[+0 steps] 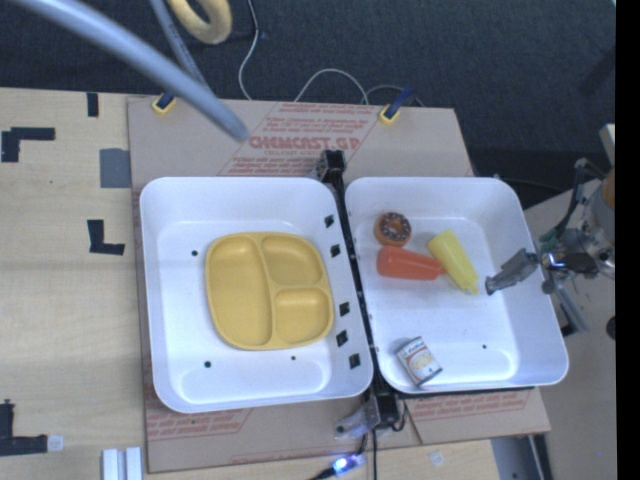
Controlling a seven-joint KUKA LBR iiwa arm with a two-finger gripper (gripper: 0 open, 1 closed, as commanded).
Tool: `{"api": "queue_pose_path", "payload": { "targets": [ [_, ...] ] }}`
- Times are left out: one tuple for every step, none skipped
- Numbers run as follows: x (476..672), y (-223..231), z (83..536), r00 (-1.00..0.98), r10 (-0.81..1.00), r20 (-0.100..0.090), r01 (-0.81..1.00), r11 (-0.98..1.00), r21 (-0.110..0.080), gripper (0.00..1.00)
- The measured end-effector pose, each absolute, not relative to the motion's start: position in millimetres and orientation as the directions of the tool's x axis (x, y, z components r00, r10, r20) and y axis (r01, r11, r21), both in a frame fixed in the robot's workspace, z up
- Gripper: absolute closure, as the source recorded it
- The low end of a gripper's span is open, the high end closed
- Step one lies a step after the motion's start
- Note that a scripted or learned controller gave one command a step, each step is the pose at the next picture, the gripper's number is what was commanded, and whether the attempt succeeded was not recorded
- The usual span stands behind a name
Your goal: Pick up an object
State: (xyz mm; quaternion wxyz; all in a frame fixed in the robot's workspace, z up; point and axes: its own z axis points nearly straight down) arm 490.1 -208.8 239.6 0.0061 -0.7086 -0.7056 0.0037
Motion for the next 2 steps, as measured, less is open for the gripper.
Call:
{"api": "queue_pose_path", "payload": {
  "targets": [
    [492.8,-208,246,-0.001,1.0,0.0,1.0,0.001,-0.002,0.0],
    [487.1,-200,188,-0.001,1.0,0.002,1.0,0.001,-0.005,0.0]
  ]
}}
